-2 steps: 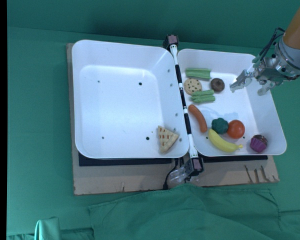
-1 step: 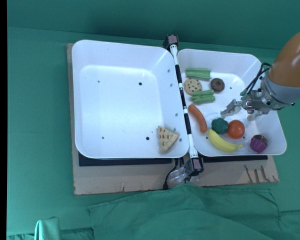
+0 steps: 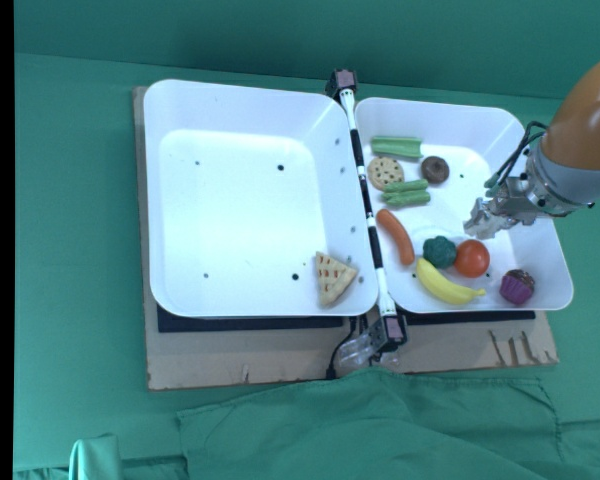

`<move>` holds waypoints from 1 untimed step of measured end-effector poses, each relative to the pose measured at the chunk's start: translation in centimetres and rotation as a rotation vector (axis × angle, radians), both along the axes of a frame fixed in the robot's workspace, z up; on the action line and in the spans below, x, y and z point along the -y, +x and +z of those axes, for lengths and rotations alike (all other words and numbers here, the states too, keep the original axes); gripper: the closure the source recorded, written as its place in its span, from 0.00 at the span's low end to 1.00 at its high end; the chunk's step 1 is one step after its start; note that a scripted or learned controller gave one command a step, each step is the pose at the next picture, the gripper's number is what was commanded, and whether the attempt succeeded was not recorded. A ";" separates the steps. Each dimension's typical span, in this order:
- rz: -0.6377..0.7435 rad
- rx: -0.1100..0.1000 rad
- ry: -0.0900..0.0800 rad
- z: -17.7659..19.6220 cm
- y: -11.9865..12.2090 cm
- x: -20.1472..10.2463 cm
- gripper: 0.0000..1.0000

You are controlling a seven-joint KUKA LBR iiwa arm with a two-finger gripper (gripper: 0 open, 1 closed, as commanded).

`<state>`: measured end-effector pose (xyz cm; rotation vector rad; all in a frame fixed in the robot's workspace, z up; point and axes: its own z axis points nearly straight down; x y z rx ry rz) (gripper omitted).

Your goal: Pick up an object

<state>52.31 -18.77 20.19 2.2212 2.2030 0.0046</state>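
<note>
Hovering over the right bin (image 3: 540,133), your gripper (image 3: 480,222) sits near its right edge, above the tomato (image 3: 471,258); whether it's wide or narrow, you cannot tell. Broccoli (image 3: 440,251) touches that tomato, a banana (image 3: 446,283) lies at the front edge, and a waffle wedge (image 3: 333,277) occupies the left bin's (image 3: 180,103) front right corner.

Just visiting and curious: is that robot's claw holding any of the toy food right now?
Gripper: over the right bin, above the tomato; nothing visibly held.

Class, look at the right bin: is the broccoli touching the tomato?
Touching. The camera view shows the broccoli pressed against the tomato's left side, with no white bin floor visible between them.
</note>
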 end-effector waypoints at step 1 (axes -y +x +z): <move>0.008 0.004 0.000 8.3 7.2 -0.1 1.00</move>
